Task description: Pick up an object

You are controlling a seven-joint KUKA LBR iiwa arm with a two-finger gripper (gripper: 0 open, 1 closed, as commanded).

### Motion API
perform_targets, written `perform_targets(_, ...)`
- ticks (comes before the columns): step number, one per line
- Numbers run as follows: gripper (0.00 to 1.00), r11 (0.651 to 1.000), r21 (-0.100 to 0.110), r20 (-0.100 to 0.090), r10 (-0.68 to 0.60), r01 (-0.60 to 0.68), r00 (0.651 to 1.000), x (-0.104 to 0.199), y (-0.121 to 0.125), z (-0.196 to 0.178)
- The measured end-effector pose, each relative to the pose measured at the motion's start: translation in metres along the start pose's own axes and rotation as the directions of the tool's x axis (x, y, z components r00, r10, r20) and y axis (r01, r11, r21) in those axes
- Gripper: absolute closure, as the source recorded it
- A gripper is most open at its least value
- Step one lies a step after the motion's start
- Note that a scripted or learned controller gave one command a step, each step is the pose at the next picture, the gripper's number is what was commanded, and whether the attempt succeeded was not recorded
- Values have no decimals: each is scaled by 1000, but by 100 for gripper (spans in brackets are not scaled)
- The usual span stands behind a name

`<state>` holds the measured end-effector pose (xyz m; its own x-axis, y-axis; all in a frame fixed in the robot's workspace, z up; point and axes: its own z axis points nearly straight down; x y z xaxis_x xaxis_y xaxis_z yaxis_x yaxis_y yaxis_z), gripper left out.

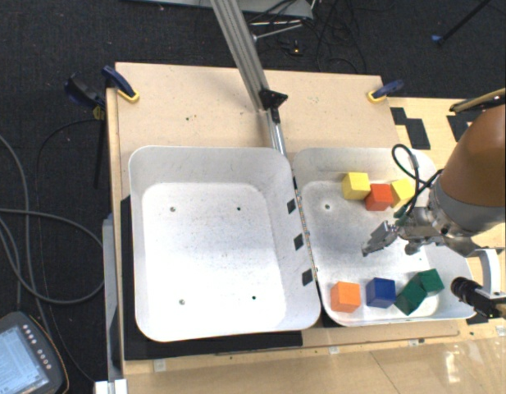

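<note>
Two shallow white bins with rounded corners sit side by side on a pale board bench (211, 105); their matt floors are finely speckled with dark flecks. The left bin (146, 220) has four small dark dots on its floor. The right bin (326, 220) holds all the objects, each a small solid block with flat faces and sharp edges. At its far side lie a yellow cube (356, 185), an orange-red cube (380, 196) touching it on the right, and a second yellow block (403, 190), partly hidden behind a black cable. Along its near edge lie an orange cube (345, 296), a blue cube (381, 292) just to its right, and two dark green blocks (419, 290) pressed together. The arm, grey with a glossy orange band, reaches in from the right. Its metal gripper (382, 239) hangs above bare bin floor, between the far and near groups, touching no block; the jaws stand slightly apart with nothing between them. A ribbed metal pole (240, 43) slants across the far bench.
</note>
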<state>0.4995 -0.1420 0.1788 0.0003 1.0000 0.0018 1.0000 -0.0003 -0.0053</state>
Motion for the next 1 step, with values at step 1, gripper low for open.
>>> perform_targets(1,0,1000,-1,1,1,-1,1000,-3,-1,44)
